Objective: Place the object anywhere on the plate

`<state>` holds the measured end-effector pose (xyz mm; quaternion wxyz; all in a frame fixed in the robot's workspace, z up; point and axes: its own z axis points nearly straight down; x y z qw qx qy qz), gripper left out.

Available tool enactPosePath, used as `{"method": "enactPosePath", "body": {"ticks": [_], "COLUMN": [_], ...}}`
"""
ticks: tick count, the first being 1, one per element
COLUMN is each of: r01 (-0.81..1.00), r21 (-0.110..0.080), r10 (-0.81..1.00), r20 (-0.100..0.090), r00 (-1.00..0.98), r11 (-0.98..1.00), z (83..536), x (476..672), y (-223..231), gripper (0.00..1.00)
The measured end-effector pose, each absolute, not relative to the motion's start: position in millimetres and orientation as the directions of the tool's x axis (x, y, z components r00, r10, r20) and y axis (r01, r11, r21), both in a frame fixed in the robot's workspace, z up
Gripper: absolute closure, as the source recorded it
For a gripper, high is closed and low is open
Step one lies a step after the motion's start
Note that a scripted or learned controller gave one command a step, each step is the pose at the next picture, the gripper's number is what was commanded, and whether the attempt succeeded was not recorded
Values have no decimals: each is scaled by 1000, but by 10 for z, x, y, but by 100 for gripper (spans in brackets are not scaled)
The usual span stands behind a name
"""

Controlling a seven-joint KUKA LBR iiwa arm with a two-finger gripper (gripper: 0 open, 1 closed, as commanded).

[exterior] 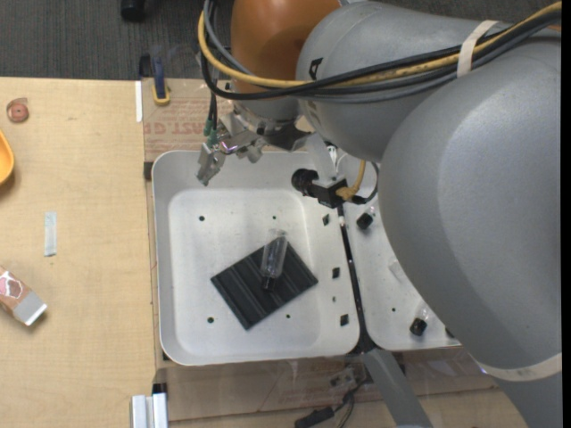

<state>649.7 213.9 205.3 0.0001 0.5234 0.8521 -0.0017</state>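
A black ribbed square plate [264, 286] lies turned like a diamond on the floor of the left white bin [183, 266]. A small clear tube-like object with a dark end [273, 261] rests on the plate's upper part. My gripper [221, 154] hangs over the bin's far left corner, well above and to the left of the plate. Its metal fingers [208, 163] point down and left, and nothing shows between them.
The right bin [393, 310] lies under my big grey arm, with small black bits in it. On the wooden bench to the left lie a small grey strip [50, 234], a wrapped item [20, 298] and an orange edge [4, 163].
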Motion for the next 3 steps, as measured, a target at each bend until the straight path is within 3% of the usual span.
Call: {"method": "enactPosePath", "body": {"ticks": [3], "r01": [892], "r21": [-3], "r10": [892], "r20": [-2], "r00": [-452], "r11": [452], "z": [2053], "x": [6497], "y": [2139], "gripper": [0]}}
